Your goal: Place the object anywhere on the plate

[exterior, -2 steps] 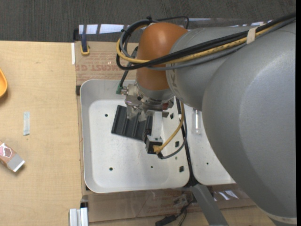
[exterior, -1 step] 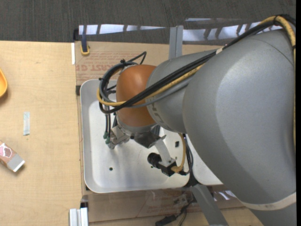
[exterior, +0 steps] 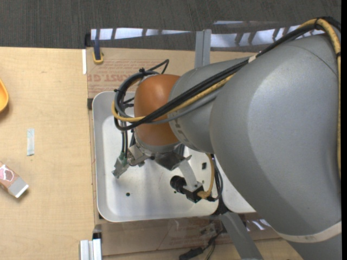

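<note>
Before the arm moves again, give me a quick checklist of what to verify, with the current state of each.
1. Is the gripper over the white bin: ok.
2. Is the object in the gripper: cannot tell.
3. Where the plate lies: cannot tell, the arm covers much of the bin.
4. Are the cables at the wrist free of snags: cannot tell.
5. Is the bin flat on the bench: ok.

Grey arm (exterior: 271,123), orange wrist band (exterior: 154,110), yellow cable (exterior: 162,112); white bin (exterior: 108,199); tan bench (exterior: 43,91); dark ribbed floor (exterior: 162,10).
</note>
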{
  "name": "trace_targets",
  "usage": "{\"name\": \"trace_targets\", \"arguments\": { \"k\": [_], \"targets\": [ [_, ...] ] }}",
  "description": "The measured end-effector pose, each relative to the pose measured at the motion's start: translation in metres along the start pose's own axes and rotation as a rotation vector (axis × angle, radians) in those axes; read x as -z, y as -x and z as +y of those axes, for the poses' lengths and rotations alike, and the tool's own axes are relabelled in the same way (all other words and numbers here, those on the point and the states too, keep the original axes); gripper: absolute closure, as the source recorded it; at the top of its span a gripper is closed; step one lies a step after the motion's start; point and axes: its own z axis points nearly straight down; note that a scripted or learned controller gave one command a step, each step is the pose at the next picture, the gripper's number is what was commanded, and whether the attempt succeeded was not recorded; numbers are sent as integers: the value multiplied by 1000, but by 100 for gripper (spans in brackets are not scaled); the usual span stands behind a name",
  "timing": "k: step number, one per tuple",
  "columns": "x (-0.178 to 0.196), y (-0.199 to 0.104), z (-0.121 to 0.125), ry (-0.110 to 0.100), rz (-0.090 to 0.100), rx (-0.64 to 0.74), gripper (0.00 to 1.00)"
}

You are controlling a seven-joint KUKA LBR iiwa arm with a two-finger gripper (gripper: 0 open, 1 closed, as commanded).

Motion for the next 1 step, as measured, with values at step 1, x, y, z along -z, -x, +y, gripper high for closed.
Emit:
{"name": "trace_targets", "arguments": {
  "k": [1],
  "targets": [
    [-1, -15, -27, -3, 0, -588, 0]
  ]
}}
